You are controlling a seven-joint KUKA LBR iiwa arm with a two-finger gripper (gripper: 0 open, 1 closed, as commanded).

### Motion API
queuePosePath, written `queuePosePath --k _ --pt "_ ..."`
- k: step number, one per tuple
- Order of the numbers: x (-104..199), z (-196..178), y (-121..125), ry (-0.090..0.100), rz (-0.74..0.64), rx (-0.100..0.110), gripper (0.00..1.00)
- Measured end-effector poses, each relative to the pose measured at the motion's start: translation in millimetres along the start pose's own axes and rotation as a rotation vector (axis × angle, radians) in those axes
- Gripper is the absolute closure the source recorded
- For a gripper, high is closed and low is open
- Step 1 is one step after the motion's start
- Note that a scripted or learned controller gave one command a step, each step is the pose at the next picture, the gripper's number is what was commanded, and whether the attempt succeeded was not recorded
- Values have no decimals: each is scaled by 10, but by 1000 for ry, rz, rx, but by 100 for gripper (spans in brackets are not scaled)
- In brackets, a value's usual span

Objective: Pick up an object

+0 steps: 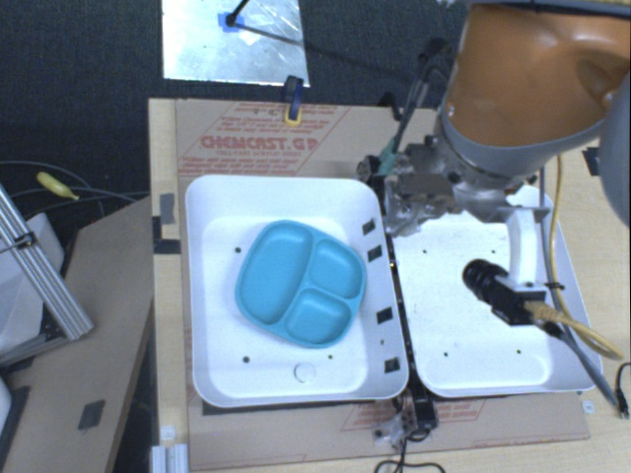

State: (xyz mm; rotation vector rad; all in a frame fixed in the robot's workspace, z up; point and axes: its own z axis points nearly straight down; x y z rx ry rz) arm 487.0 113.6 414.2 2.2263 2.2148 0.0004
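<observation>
From the overhead camera, a smooth blue plastic divided tray (301, 282) lies in the middle of the left bin (212, 363), long axis slanting toward its near right corner. The gripper (409, 210) hangs over the right bin's (463, 363) far left corner (grip state: I cannot tell), so the tray sits leftward and nearer.
</observation>
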Motion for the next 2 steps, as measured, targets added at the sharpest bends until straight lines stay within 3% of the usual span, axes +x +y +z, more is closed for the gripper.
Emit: queuePosePath --k 1,2 --pt "-114 -451 1 2 -6 -6 100" --pt "-34 -144 -4 1 -9 1 100"
